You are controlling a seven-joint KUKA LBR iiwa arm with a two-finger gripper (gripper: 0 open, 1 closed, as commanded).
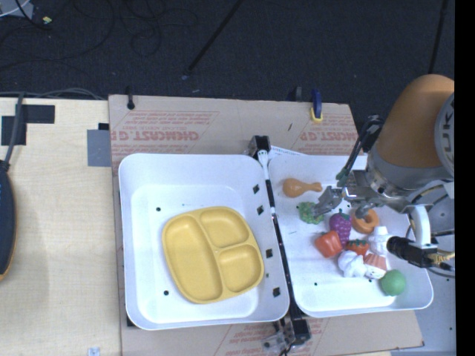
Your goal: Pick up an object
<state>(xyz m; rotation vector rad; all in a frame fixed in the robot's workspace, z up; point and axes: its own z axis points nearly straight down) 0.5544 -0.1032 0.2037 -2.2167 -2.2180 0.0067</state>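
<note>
1. The hand (323, 201) sits low over the right bin (297, 277), near its upper middle, reaching in from the right below the arm's orange band (418, 128). Its dark fingers are spread apart, with no object seen between them; it is open.
2. Just beside the fingertips lies a green leafy toy (308, 213), touching or nearly touching the hand; I cannot tell which.
3. Slightly above the hand, a tan drumstick-shaped toy (300, 188) lies on the bin floor, apart from the fingers.
4. To the right of the hand is a purple grape cluster (340, 224), and beside it an orange ring-shaped piece (365, 222), partly under the wrist.
5. Below the grapes rests a red-orange pepper-like toy (328, 244). Further right is a jumble of white and red pieces (361, 261), packed close together and hard to tell apart.
6. A green ball (392, 282) lies near the bin's lower right corner.
7. The left bin (141, 273) holds a yellow divided tray (211, 253) with three compartments, set at a slant.
8. Both bins rest on a cardboard sheet (185, 124) on the pale wooden tabletop (52, 258).
</note>
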